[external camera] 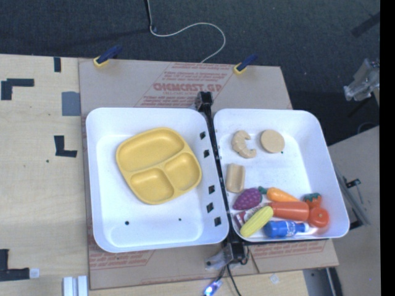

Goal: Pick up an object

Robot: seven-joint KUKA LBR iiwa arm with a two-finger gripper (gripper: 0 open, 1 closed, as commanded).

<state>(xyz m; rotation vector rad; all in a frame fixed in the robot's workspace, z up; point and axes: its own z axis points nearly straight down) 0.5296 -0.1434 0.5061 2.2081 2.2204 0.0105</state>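
Observation:
The right bin holds several toy foods. A tan croissant and a round biscuit lie at its back. A tan bread slice lies by the divider. Along the front sit purple grapes, a carrot, a yellow corn cob, an orange sausage, a red tomato and a blue bottle. The grey gripper hangs at the far right, beyond the right bin and well above its back corner, with nothing seen in it.
The left bin holds a yellow divided plate. Both bins rest on a cardboard sheet held by two clamps. A white cable loops over the dark floor behind.

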